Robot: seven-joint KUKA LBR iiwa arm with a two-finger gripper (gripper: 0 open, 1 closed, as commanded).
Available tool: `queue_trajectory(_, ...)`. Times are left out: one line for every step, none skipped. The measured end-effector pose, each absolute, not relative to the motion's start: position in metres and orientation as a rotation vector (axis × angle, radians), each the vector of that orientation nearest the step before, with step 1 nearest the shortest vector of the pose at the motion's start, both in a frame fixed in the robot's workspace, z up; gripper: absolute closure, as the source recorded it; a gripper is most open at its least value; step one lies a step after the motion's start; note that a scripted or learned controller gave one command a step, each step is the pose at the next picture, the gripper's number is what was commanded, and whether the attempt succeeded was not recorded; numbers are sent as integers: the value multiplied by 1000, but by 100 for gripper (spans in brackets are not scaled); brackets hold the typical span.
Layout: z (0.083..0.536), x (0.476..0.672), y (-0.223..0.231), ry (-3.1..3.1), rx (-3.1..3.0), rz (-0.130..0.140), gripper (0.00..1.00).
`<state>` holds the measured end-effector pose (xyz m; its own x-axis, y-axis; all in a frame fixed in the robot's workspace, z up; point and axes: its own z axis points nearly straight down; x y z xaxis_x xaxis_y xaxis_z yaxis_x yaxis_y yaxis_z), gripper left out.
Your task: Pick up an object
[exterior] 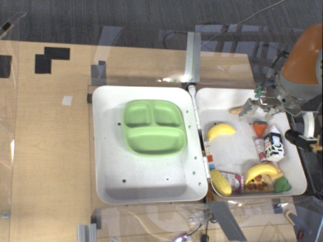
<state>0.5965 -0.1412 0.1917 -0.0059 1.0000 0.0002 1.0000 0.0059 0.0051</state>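
My gripper (pixel 261 109) hangs over the far right part of the right bin (pixel 229 153), its grey fingers spread open with nothing between them. Just left of it lies a small tan piece (pixel 235 110). An orange-red toy (pixel 259 129) sits right below the fingers. Further left in the bin rests a yellow banana-like toy (pixel 221 131). A black-and-white carton (pixel 275 148) and a red packet (pixel 261 149) lie side by side to the right. Along the near wall are a corn cob (pixel 220 182), a banana (pixel 262 171), a pizza slice (pixel 257 184) and a green toy (pixel 283 184).
The left bin (pixel 108 150) holds a green divided plate (pixel 154 126). A metal divider (pixel 199 135) separates the two bins. The arm's orange band (pixel 303 59) looms over the right bin's far right corner. Bare wooden bench (pixel 45 150) stretches to the left.
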Motion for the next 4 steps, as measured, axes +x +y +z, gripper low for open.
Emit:
queue_trajectory(130, 611, -149, 2276, 2160, 5, 0)
queue_trajectory(104, 603, -123, 2476, 1866, 29, 0)
queue_trajectory(104, 619, -104, 2525, 1804, 29, 0)
queue_trajectory(116, 621, -103, 2522, 1802, 37, 100)
